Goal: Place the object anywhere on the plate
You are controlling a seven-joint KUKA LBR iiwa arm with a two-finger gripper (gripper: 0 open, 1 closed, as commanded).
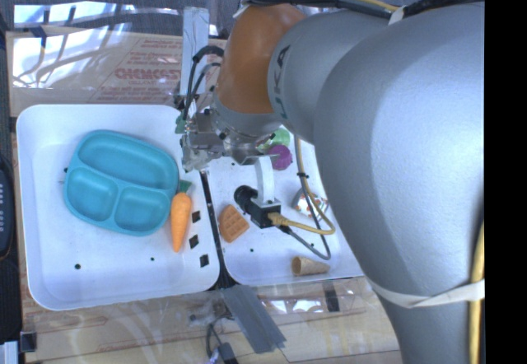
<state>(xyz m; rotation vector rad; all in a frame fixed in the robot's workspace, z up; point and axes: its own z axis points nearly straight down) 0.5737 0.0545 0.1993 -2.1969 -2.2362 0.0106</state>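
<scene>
We see the orange carrot (180, 221), tapered with a green top, lying in the left bin (41, 272) just below the hand (196, 148), touching the blue three-section plate (121, 182) at its right rim. We cannot tell the hand's state.

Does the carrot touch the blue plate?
Cannot tell. In the camera view the carrot lies right beside the blue plate, its top meeting the rim; no gap shows plainly.

Robotics lab bench, two white bins (49, 272), grey KUKA arm (395, 148), loose cables (309, 231), toy food
</scene>
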